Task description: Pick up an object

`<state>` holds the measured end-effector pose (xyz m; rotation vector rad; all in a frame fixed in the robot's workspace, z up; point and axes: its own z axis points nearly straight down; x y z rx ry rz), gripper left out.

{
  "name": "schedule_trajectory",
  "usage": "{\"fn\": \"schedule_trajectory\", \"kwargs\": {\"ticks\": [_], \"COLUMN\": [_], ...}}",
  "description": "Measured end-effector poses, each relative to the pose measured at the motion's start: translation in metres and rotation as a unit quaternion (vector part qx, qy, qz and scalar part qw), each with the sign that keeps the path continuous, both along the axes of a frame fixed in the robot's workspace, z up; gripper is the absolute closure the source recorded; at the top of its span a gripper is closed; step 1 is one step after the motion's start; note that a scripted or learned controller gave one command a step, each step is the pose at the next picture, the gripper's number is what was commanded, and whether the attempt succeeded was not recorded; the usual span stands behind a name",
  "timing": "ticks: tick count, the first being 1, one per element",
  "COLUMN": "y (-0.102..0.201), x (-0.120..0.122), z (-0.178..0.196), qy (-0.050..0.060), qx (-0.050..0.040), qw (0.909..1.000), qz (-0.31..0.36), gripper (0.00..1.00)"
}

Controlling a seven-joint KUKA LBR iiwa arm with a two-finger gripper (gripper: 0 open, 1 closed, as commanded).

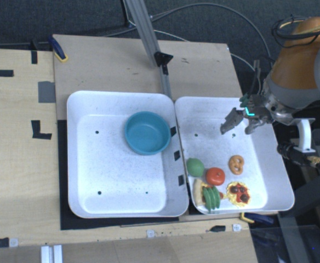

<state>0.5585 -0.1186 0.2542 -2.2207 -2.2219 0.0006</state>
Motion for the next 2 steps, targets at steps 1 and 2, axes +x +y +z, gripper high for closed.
{"fn": "schedule_trajectory", "kwargs": {"ticks": [1,2], "y": [0.0,0.0], "x": [0.0,0.0], "z": [0.0,-0.042], "qy": [0.0,0.002], "qx": [0.0,0.0002], "qw": [1.0,1.0], "qz": [0.0,0.0], "gripper": [0.0,0.0]}}
